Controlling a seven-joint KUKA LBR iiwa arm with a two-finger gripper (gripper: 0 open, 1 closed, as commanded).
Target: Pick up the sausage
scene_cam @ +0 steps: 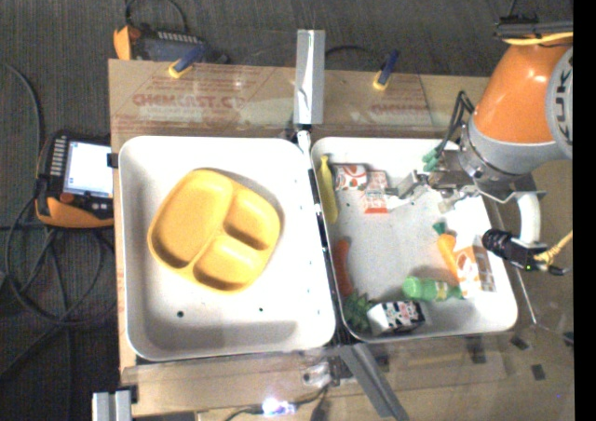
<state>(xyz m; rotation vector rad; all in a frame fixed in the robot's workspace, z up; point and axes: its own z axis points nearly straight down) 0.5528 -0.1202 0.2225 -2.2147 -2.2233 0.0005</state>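
The sausage (343,265) lies against the left wall of the right bin (507,317), well apart from the pincer (438,182) hovering near the far side; its opening cannot be told. A clean pick means descending astride the sausage, clear of the wall.
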